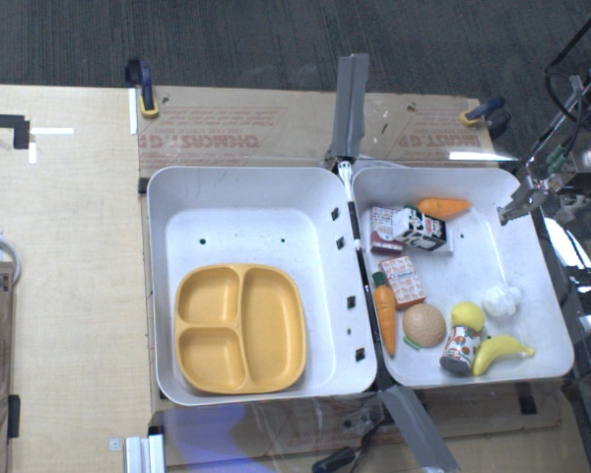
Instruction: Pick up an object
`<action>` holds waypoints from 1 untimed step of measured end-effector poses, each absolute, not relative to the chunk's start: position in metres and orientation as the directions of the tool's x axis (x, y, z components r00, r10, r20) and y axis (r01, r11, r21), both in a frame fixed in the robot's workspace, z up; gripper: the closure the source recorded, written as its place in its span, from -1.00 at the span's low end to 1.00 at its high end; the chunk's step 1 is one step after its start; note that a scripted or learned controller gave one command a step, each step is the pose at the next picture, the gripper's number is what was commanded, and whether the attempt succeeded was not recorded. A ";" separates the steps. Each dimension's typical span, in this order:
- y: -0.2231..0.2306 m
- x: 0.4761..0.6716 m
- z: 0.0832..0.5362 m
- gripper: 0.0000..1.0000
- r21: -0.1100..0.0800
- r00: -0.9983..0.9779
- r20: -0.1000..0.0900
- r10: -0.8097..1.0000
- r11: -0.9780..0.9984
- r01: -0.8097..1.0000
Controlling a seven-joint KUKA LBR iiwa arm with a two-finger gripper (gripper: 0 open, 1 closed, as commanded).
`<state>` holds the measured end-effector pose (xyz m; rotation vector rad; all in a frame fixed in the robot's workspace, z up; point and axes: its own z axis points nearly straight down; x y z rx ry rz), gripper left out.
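The right bin [532, 264] holds several toy foods. At its back lie a small orange carrot [443, 207], a black-and-white carton [423, 230] and a red carton [384, 229]. A pink-and-white box [404, 281] and a longer carrot [385, 315] lie near the left wall. Along the front are a tan round bun [425, 325], a lemon [467, 314], a can [457, 351], a banana [499, 353] and a white lumpy piece [500, 301]. My gripper [521, 205] hangs over the bin's back right corner, above the rim and apart from every object.
In the left bin [177, 225] sits a yellow divided plate [241, 327]. A grey divider post [351, 106] rises between the bins at the back. Cables and the arm's parts crowd the right edge. Cardboard lies behind the bins.
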<state>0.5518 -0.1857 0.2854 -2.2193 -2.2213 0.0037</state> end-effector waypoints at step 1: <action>-0.179 0.522 0.168 -1.00 -0.002 -0.190 0.001 0.982 0.190 0.982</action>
